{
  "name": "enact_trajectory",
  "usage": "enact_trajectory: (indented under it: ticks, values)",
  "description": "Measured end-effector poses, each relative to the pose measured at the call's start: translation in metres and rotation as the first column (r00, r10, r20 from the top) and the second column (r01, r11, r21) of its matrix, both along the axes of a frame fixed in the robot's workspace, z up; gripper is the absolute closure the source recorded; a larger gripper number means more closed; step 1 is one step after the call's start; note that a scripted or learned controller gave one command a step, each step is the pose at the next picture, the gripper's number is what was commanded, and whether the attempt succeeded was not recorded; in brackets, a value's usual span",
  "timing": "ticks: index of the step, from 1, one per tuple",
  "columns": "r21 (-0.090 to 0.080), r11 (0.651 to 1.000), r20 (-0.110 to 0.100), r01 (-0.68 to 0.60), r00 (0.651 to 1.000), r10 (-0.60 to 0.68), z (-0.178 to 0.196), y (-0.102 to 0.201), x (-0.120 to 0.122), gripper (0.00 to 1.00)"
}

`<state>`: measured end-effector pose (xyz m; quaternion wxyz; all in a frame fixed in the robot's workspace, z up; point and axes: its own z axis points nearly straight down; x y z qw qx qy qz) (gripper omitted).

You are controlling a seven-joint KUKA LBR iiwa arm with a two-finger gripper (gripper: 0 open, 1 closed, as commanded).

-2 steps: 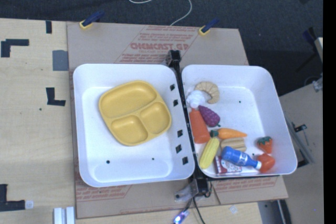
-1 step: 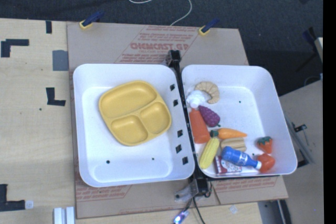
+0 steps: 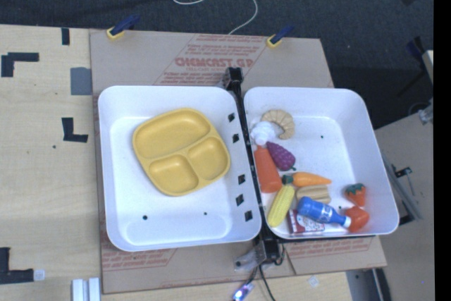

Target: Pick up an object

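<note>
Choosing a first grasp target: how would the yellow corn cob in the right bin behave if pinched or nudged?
The corn cob looks like rigid toy plastic, so probably stiff and light. Its rounded shape may roll, though the carrot and bottle crowd it.

arm pose undetermined, wrist angle undetermined, gripper state undetermined, we can't tell any of it from this overhead view

Yellow tray [image 3: 182, 151], white bins [image 3: 116, 173], blue bottle [image 3: 320, 211], purple grapes [image 3: 281, 154]
</note>
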<state>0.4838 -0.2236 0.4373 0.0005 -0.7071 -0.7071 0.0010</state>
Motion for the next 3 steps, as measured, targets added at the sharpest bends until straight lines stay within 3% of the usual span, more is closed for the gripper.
enact_trajectory:
  ticks: [1, 2, 3]
  values:
    - [0.0, 1.0, 0.0, 0.0, 1.0, 0.0, -0.017, 0.0, 0.0, 1.0]
    - [-0.002, 1.0, 0.005, -0.002, 1.0, 0.002, 0.027, 0.0, 0.0, 1.0]
    - [0.0, 1.0, 0.0, 0.0, 1.0, 0.0, 0.001, 0.0, 0.0, 1.0]
